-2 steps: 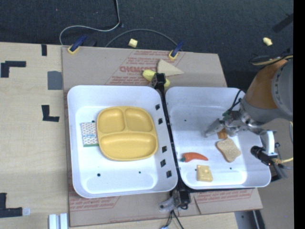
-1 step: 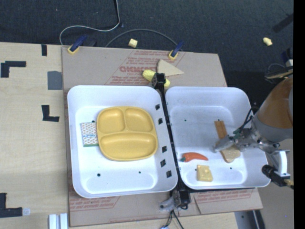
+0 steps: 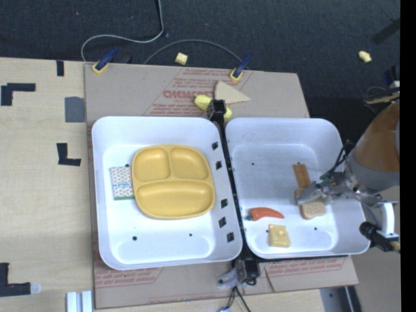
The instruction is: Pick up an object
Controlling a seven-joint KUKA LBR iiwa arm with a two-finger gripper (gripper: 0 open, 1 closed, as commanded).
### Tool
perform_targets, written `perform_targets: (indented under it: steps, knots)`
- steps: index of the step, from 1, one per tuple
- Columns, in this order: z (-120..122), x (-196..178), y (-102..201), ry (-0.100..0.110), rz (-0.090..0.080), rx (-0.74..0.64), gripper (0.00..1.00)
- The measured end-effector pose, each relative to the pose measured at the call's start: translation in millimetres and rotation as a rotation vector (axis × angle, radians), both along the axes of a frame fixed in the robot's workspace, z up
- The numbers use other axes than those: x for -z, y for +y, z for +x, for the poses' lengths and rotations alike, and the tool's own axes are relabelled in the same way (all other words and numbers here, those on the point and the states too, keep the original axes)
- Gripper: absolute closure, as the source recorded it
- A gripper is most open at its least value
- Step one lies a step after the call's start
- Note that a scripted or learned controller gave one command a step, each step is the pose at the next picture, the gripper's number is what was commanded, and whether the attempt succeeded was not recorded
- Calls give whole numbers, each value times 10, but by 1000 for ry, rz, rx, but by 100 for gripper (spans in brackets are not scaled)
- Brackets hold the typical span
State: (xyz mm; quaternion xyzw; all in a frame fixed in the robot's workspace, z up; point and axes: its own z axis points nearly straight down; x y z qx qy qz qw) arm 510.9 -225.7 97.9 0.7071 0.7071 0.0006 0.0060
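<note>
The pincer sits low in the right bin, near its right wall, just above a small tan block; whether it is apart or together I cannot tell. The block looks light, stiff and blunt-edged, probably best gripped across its short flat sides. A brown stick lies just beside it

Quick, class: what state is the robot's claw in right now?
Claw: low in the right bin, by a tan block; open or shut cannot be told.
</note>
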Motion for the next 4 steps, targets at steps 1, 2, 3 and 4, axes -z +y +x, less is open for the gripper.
perform_targets:
  steps: [1, 2, 3, 4]
  knots:
    - [543, -105, 797, 7, 9, -10, 100]
    - [909, -913, 1505, 2, 8, -9, 100]
    - [877, -861, 1453, 10, 7, -1, 0]
    - [990, -616, 490, 11, 3, 7, 0]
